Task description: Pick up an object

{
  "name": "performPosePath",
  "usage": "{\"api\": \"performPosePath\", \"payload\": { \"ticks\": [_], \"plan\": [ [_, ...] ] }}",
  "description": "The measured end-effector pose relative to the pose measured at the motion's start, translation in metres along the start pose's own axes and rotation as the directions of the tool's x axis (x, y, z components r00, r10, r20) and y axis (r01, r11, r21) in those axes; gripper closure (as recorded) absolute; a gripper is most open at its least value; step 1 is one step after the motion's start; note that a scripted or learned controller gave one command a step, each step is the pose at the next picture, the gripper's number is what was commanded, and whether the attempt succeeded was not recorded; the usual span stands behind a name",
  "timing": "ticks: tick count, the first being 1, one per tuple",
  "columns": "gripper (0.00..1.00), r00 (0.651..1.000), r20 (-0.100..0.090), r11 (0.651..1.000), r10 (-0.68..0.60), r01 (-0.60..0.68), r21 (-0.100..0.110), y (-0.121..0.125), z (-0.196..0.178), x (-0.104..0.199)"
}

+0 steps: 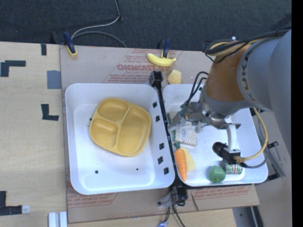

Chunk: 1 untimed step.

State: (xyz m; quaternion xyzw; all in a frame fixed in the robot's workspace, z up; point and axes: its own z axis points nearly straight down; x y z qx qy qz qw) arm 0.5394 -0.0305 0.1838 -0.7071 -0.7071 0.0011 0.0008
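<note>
Counter (28,141): I see a light wooden surface across the frame, with a brown cardboard sheet (128,65) under the two bins and dark carpet along the top.
Arm (251,74): grey with an orange band, it comes in from the right of the frame and bends down over the right bin.
Left bin (78,174): shallow, white, in the centre-left of the frame; it touches the right bin along a black divider.
Right bin (251,178): shallow, white, in the centre-right, partly covered by the arm.
Yellow tray (120,126): a divided plastic plate lying flat in the middle of the left bin.
Pincer (185,122): low over the left part of the right bin, just above the patterned packet; I cannot tell how its fingers stand.
Patterned packet (185,136): a small white and green pack in the right bin, near the divider.
Carrot (181,163): orange, lying lengthwise below the packet, at the bin's left wall.
Banana (161,59): yellow, on the cardboard above the bins, top centre.
Green ball (217,174): round, near the lower edge of the right bin, beside a small can (233,169).
</note>
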Motion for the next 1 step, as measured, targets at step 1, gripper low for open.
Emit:
{"api": "performPosePath", "payload": {
  "ticks": [1],
  "plan": [
    [0.0, 1.0, 0.0, 1.0, -0.001, 0.001, -0.001, 0.0402, -0.0001, 0.0094]
  ]
}}
